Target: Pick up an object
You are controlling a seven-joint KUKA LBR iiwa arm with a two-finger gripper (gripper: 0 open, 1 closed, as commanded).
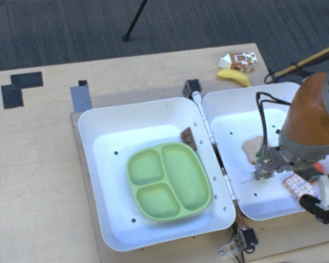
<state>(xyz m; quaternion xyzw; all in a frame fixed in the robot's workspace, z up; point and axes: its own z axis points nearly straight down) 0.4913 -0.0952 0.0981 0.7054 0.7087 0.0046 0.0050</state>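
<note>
Reaching in from the right, the arm point(315, 118) sets its gripper point(263, 170) low over the right bin point(252, 207), just beside a tan object point(253, 147). Jaw opening cannot be determined; nothing is visibly held. A red-and-white packet point(298, 185) lies near the wrist, possibly touching it. A green plate point(168, 181) occupies the left bin point(105, 169). A banana point(232, 77) lies on the bench.

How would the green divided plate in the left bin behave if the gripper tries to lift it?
The green divided plate looks like stiff moulded plastic, so probably light and rigid. It lies flat and wide, so two fingers likely could grasp only its thin rim. Its smooth surface may slip.
</note>
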